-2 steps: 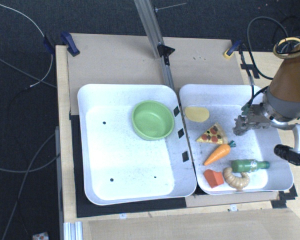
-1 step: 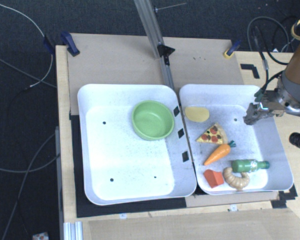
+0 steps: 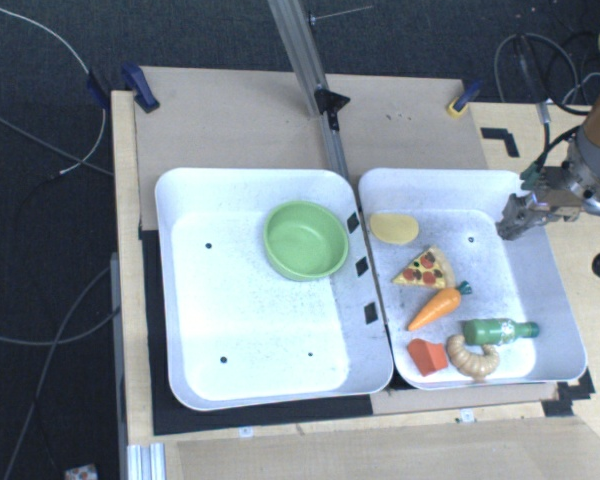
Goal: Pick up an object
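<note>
On wooden bench [image 3: 240, 128], dark carpet around: two white bins [image 3: 250, 368]; fingers' [image 3: 510, 223] state unclear.

text: we read none | labels, brands, numbers: we found none legible on the two shallow white plastic bins [image 3: 180, 268], the round green bowl [image 3: 305, 239] or the small green bottle [image 3: 498, 331] | signs: we made out none on the tan bench top [image 3: 230, 118]
</note>
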`<action>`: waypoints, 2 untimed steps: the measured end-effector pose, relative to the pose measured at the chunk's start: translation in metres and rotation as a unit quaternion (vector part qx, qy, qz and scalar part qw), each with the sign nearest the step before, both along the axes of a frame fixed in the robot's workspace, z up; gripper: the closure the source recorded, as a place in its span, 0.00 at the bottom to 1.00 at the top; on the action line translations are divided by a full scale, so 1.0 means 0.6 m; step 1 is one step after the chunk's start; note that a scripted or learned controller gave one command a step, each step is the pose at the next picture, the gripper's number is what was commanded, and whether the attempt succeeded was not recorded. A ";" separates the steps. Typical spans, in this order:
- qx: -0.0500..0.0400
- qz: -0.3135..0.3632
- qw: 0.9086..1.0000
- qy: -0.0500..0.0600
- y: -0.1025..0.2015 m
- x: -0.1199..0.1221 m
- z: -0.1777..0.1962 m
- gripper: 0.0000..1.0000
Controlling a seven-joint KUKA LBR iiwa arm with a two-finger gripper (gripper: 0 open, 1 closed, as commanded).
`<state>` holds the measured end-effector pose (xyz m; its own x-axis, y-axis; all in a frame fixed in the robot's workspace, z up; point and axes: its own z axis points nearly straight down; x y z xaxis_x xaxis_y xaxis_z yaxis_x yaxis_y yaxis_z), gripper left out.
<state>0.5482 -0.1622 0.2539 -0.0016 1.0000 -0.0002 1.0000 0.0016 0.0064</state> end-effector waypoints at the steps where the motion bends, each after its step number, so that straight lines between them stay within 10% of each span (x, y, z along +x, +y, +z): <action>1: 0.001 0.002 1.000 0.002 0.097 0.027 -0.011 1.00; 2: 0.001 0.002 1.000 0.002 0.181 0.064 -0.032 1.00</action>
<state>0.5867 -0.0536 0.2347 -0.0063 1.0000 0.0010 1.0000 0.0063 0.0028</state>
